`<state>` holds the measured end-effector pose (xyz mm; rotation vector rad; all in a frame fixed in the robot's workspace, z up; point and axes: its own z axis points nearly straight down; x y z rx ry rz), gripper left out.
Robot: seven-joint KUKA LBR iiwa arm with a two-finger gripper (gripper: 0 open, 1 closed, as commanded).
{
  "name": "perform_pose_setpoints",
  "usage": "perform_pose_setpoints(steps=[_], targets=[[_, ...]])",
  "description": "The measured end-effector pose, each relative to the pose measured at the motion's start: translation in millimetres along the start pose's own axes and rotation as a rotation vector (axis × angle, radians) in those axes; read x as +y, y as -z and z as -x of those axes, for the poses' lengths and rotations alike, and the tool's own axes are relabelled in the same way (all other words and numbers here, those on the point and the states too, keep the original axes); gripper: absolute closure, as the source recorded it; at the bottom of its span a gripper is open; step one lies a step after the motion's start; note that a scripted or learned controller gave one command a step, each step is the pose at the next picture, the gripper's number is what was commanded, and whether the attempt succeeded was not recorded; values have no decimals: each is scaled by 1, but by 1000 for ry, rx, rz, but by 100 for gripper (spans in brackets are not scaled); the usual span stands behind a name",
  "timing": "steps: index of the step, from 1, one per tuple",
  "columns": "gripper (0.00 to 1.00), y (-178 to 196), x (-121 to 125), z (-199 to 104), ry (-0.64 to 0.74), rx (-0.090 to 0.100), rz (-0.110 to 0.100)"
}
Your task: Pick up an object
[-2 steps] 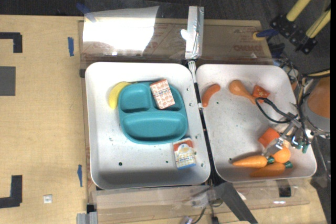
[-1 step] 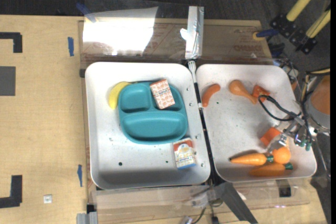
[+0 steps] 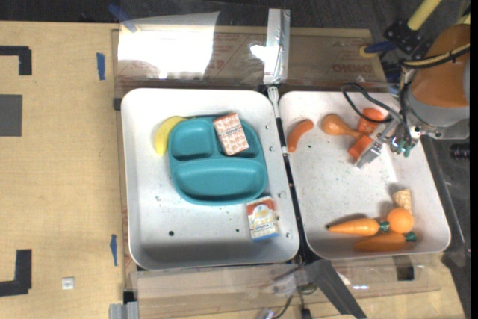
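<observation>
My end effector (image 3: 364,153) sits near the right bin's (image 3: 441,235) far edge beside an orange drumstick-shaped toy (image 3: 337,125); can't tell its opening.

Bright overhead light, strong glare on clear panel (image 3: 175,48), slightly soft focus

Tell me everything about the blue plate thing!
The teal tray looks like smooth plastic, with rounded corners and three compartments: two small at the back, one wide in front. It lies flat in the left bin. A small patterned carton rests on its back right compartment, and something yellow peeks out behind its left edge.
</observation>
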<state>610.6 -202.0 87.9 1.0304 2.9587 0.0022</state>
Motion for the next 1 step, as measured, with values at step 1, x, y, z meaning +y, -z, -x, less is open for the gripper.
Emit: perform_pose_setpoints(steps=[1], targets=[[100,178,68,-2,-122,-10,7]])
